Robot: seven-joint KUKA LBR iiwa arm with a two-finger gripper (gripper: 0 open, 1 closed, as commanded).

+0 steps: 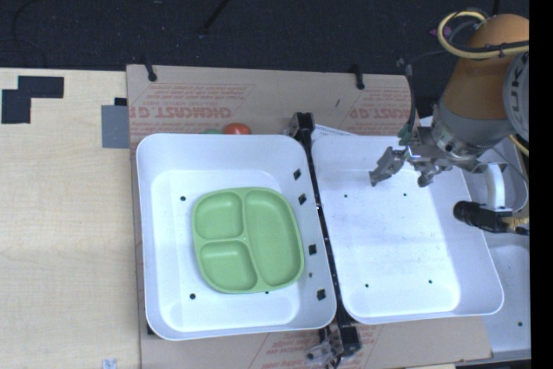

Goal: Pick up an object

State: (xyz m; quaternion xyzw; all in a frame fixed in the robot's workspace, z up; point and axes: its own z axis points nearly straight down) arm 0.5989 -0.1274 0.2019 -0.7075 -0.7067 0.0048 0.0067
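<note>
Well apart: a pale green plastic plate [248, 238] with three compartments lies far to the left of the two-finger gripper [403, 170] as the camera sees it.

Flat on the floor of the left shallow white plastic bin [164, 186], the plate sits across the black divider clips [308, 186] from the gripper, which hangs over the upper part of the right shallow white bin [415, 272], its fingers spread apart with nothing between them. Behind the left bin's far rim, up and left of the gripper, a small red-orange round object [236, 130] peeks out on the brown cardboard sheet [259, 104]. The grey arm with its orange band [484, 73] rises to the gripper's right.
</note>
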